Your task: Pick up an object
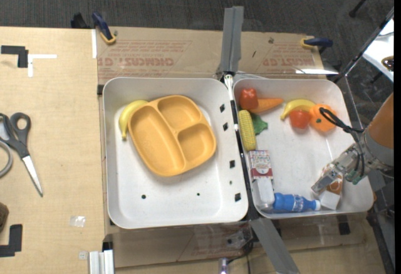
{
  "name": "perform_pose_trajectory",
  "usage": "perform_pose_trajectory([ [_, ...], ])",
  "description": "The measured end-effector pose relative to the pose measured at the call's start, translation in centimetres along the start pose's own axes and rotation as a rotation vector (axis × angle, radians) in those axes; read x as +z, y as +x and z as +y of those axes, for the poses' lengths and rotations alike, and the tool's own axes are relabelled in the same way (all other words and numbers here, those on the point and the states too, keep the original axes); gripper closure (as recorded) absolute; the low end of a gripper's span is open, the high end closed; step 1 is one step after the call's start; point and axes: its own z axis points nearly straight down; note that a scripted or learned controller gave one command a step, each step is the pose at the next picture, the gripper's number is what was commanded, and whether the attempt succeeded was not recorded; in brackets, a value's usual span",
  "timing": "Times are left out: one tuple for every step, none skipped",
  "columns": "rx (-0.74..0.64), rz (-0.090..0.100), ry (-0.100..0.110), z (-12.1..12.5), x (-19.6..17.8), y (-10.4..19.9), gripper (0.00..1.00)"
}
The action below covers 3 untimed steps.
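At the lower right of the frame, the gripper (331,180) sits low in the right bin (294,160); whether it is spread or pinching, I cannot tell. This looks like the reach-and-grasp step. The bottle (293,203) lies just left of it, long axis left-right, so the next move calls for a lift.

Red printed lettering runs along the cardboard sheet (188,53) behind the far edges of both bins; it sits upside down to the camera and cannot be read with certainty. The small red-and-white packet (260,165) by the right bin's left wall carries print too small to read.
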Motion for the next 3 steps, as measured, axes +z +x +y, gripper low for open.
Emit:
perform_pose_trajectory([
  [-0.003, -0.015, -0.009, 0.5, -1.3, -0.4, 1.00],
  [0.224, 0.004, 0.002, 8.2, 0.2, 4.7, 1.00],
  [0.224, 0.004, 0.002, 8.2, 0.2, 4.7, 0.00],
])
